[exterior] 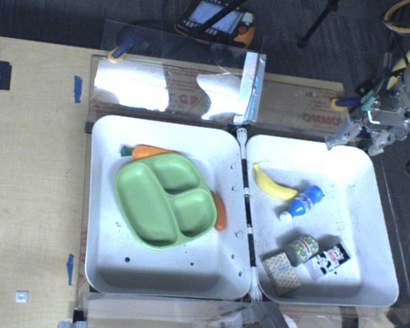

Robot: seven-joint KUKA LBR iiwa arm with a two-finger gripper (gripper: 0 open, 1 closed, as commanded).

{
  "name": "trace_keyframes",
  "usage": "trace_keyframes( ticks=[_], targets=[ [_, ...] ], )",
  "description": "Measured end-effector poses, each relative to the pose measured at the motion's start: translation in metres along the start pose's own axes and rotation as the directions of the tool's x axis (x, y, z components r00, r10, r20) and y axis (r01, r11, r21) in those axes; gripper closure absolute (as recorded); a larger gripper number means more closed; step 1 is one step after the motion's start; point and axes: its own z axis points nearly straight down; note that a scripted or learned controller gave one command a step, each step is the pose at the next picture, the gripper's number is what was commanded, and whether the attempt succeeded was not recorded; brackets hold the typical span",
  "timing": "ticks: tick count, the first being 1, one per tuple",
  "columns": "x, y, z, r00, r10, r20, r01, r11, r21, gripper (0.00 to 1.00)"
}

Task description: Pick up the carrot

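Observation:
The carrot [149, 152], orange with a green top, lies in the left bin [100, 243] against the far left edge of a green divided plate [165, 199]; the plate hides part of it. My gripper [354, 142] hangs over the far right corner of the right bin [379, 253], well away from the carrot. It is open, with nothing between its fingers.
A second orange piece [220, 212] pokes out at the plate's right edge. The right bin holds a banana [272, 185], a blue bottle [303, 201], a small can [302, 248], a black-and-white carton [332, 258] and a patterned box [282, 271].

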Motion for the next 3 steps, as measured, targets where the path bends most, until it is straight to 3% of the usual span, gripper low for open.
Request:
trace_keyframes(
  ticks=[1,2,3],
  targets=[
    [-0.026,0.032,0.15,1.0,0.012,-0.001,-0.012,1.0,-0.001,0.0],
    [-0.01,0.033,0.192,0.975,-0.224,0.001,0.224,0.975,-0.003,0.0],
    [-0.009,0.034,0.182,0.974,-0.225,0.001,0.225,0.974,-0.006,1.0]
  ],
)
